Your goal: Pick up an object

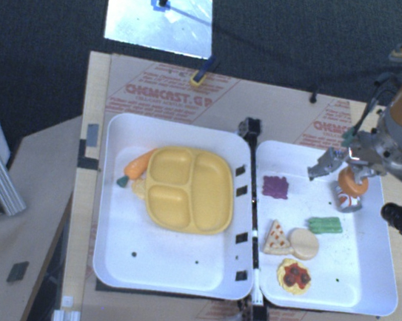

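Camera view: you see two white bins side by side on the tabletop [50, 171]. The left bin [108, 254] carries a yellow divided plate [185, 189], with a toy carrot [138, 163] lying against the plate's left rim.

The right bin [362, 281] carries the smaller pieces. A purple piece [276, 186] lies near its left wall. A green piece [324, 225] lies toward the right side. Below it, a pizza wedge [275, 237] touches a pale round biscuit [304, 244] on its right. A red and yellow round piece [294, 275] sits just below those two.

The arm enters from the right, and the gripper [342, 169] hangs over the upper right part of the right bin. An orange and white object [350, 187] sits directly at the gripper, in the bin's upper right area. You cannot tell whether the jaws are released or clenched, nor whether they touch that object.
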`<state>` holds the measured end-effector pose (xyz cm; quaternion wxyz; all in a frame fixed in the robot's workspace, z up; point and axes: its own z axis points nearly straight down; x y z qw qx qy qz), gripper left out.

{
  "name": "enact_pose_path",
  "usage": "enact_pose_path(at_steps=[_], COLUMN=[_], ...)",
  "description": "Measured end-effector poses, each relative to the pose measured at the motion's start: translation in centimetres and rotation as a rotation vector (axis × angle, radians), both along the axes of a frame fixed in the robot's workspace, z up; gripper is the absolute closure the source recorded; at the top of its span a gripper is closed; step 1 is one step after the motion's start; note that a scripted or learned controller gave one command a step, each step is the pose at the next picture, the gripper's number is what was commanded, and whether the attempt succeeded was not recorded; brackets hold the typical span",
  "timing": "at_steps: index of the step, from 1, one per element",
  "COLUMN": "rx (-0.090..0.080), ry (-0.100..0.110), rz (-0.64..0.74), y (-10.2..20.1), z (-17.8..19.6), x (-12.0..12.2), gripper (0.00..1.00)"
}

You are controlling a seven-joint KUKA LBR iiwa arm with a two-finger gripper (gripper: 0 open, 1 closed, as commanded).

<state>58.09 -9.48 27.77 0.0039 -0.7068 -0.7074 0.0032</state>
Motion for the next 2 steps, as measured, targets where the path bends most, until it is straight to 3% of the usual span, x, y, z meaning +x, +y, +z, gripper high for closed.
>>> enact_pose_path(at_steps=[1,2], rx=[-0.001,0.0], ry=[-0.012,-0.008], rz=[0.002,0.001], y=[0.0,0.6], z=[0.6,-4.0], x=[0.2,-0.5], gripper=[0.0,0.0])
